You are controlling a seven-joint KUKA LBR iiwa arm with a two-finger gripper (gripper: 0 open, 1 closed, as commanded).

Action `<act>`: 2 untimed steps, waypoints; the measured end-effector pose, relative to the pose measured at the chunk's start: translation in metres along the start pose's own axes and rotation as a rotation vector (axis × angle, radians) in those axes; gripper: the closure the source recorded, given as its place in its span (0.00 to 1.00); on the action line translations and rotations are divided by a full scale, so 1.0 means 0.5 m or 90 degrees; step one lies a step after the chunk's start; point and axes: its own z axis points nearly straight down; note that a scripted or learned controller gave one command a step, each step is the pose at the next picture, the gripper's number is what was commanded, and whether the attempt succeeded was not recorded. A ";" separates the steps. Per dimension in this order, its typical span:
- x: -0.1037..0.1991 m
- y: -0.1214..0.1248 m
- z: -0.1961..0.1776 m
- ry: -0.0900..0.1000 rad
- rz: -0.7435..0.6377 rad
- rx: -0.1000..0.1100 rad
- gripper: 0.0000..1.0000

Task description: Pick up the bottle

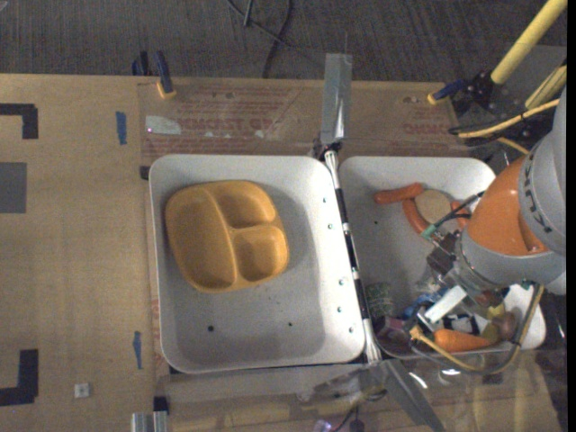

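Two white bins sit side by side on the table [72, 241]. The left bin [270, 331] carries a yellow plate [227, 234], lying flat. Right of the plate, the right bin [378, 196] has small things crowded into its near corner. The bottle [443, 306] is probably the white-and-blue piece there, though I cannot be sure. Farthest right of the plate, the gripper [450, 282] hangs low over that heap, likely to reach it; whether it is open or closed I cannot tell.
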 end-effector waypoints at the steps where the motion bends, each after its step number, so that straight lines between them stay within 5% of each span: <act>1: 0.048 0.049 0.018 -0.004 0.177 0.002 1.00; 2: 0.188 0.092 -0.193 -0.008 0.300 0.005 1.00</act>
